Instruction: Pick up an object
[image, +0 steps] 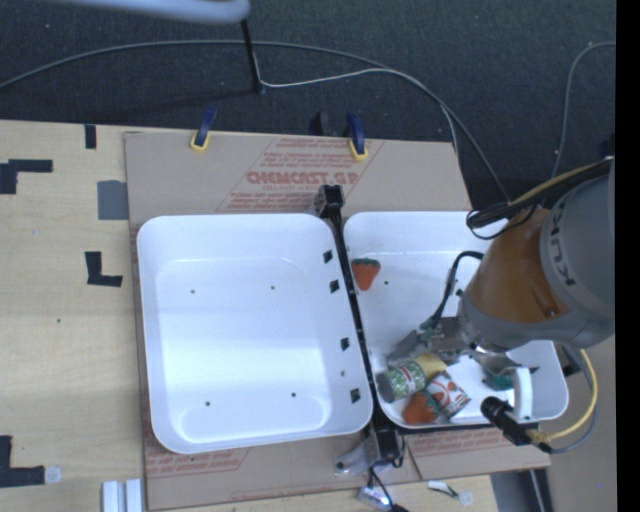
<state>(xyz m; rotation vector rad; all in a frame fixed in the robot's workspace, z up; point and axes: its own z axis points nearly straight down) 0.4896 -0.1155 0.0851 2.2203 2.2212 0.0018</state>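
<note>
Down at the lower right of the frame, my gripper (432, 345) hangs low inside the right bin (400, 232), just above a small cluster of objects near that bin's bottom edge. From this angle my own wrist and the orange band cover most of the tool, so I cannot tell how it is set or whether anything is caught in it.

Directly below and left of the tool lies a green can (403, 380), on its side, with a yellowish piece (432, 365) touching it on the right and a red and white item (440, 400) just beneath. A teal object (499, 379) sits a little further right, near my wrist. Higher up in the same bin, close to the divider, a strawberry (366, 272) lies alone, well apart from the cluster. The left bin (160, 240) takes up the middle of the frame.

As I judge it, the pick is not done: nothing is visibly lifted, and every object appears to rest on the bin floor. I am at the reaching stage over the cluster; grasping and raising are left.
</note>
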